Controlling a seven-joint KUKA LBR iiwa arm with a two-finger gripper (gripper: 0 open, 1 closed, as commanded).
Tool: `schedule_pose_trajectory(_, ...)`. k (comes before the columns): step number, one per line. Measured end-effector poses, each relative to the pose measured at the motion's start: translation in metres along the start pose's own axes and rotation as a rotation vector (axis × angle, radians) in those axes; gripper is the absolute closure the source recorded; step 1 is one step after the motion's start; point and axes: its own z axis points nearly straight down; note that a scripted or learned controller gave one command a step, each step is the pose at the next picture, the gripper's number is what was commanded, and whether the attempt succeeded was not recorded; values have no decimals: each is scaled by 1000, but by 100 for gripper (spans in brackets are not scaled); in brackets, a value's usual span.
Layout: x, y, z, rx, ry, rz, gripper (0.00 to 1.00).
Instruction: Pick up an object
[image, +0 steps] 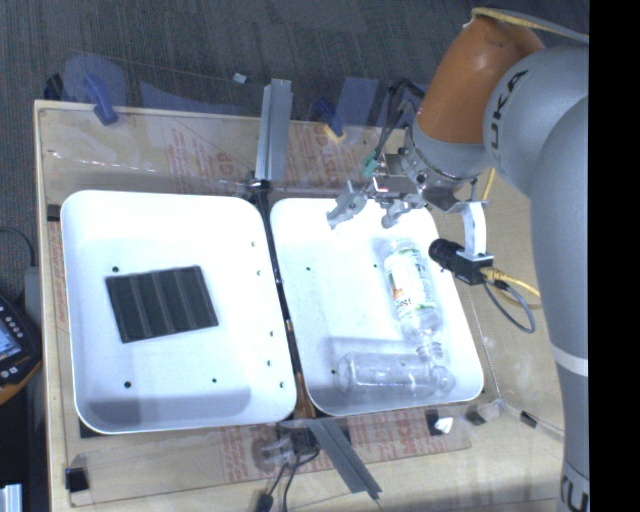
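Observation:
My gripper (372, 210) hangs over the back edge of the right bin (320, 300), its two fingers spread apart with nothing between them. A clear plastic bottle with a white and orange label (410, 287) lies lengthwise in the right bin, just in front of and to the right of the gripper. A second clear bottle (392, 370) lies crosswise near that bin's front edge. In the left bin (90, 225) rests a flat dark ribbed panel (161, 302).
A metal divider post (272, 130) rises behind the seam between the bins. The grey arm with its orange band (480, 75) fills the upper right. A black connector with yellow cable (470, 262) sticks out by the right bin's rim.

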Motion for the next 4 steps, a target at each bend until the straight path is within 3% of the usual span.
schedule_pose_trajectory(1, -16, 19, 12, -6, -3, -243, 0)
schedule_pose_trajectory(2, -69, -17, 88, 1, 0, 82, 0)
schedule_pose_trajectory(3, -77, -61, 65, -3, 1, 24, 0)
schedule_pose_trajectory(4, -78, -47, 77, -5, -1, -12, 0)
